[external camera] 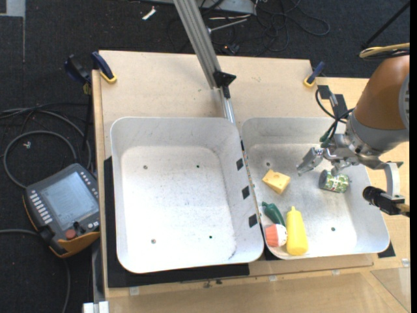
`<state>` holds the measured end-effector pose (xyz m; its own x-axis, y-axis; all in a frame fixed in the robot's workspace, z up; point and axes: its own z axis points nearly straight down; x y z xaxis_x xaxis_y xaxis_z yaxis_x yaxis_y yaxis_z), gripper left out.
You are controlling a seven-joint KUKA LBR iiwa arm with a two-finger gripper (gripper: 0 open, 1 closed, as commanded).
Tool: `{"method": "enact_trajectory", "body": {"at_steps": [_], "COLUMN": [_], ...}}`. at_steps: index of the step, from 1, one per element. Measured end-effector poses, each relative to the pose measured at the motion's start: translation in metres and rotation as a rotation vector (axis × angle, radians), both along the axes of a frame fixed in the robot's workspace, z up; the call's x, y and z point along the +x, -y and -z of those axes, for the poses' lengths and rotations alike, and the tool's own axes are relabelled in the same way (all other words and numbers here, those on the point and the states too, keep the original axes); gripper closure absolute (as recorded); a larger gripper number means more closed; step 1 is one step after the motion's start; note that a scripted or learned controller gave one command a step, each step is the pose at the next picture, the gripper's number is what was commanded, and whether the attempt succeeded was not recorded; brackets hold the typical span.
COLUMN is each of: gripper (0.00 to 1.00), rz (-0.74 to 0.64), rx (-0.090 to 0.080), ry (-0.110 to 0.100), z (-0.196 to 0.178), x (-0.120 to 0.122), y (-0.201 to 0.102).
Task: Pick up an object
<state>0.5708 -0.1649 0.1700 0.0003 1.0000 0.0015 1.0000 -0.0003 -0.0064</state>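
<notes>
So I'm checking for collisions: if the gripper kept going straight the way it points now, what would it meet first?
Probably the cheese wedge: the gripper points down-left toward it across bare bin floor. Depth is unclear; it could meet the floor first.

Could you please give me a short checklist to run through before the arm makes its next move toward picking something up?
1. Candidates in the right bin: cheese wedge, yellow bottle, carrot toy, green can: ok.
2. Gripper over the right bin: ok.
3. Item held: not ok.
4. Cheese wedge apart from neighbours: ok.
5. Bottle apart from carrot toy: not ok, touching.
6. Can clear of the wrist: cannot tell.
</notes>
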Motion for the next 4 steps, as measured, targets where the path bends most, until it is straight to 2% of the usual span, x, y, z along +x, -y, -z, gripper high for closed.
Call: {"method": "enact_trajectory", "body": {"at_steps": [1, 2, 3, 4], "gripper": [0.0, 1.0, 1.0, 1.0], "rz": [-0.003, -0.002, -0.003, -0.003], "rx": [0.007, 0.002, -0.004, -0.003], "ry": [0.007, 0.008, 0.013, 0.01], "z": [0.06, 0.049, -0.015, -0.034], "x": [0.001, 0.001, 0.002, 0.003], "y": [-0.001, 0.001, 0.003, 0.003]}}
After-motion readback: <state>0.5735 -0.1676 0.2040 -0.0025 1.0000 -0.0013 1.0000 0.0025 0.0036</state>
